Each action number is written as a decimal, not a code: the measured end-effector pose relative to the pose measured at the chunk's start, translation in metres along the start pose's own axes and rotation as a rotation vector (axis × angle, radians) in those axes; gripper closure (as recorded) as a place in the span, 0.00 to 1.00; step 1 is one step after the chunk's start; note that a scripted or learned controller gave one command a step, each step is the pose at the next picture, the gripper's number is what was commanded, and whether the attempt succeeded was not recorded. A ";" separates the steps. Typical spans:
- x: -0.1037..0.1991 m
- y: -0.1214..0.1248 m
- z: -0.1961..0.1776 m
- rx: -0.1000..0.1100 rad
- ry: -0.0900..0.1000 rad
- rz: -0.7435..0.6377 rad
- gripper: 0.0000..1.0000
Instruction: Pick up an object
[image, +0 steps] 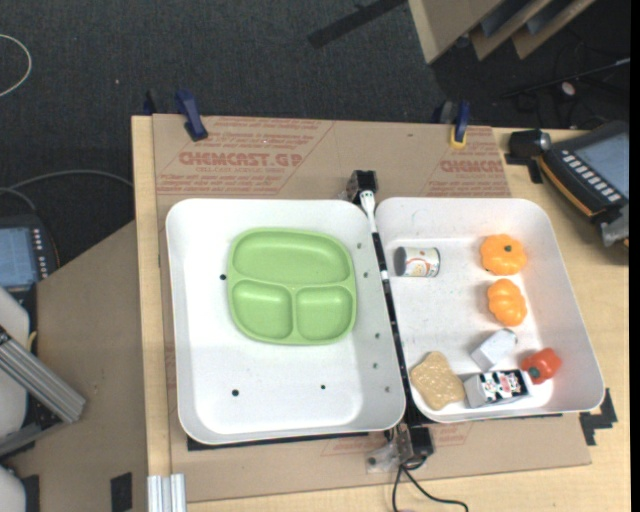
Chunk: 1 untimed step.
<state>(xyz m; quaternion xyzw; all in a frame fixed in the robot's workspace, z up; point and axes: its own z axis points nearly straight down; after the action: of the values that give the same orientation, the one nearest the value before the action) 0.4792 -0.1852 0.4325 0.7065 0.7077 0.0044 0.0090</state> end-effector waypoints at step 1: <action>0.000 0.001 -0.001 0.012 0.002 -0.001 1.00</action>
<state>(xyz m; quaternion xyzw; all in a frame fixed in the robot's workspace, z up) 0.4805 -0.1848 0.4338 0.7063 0.7079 0.0009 0.0040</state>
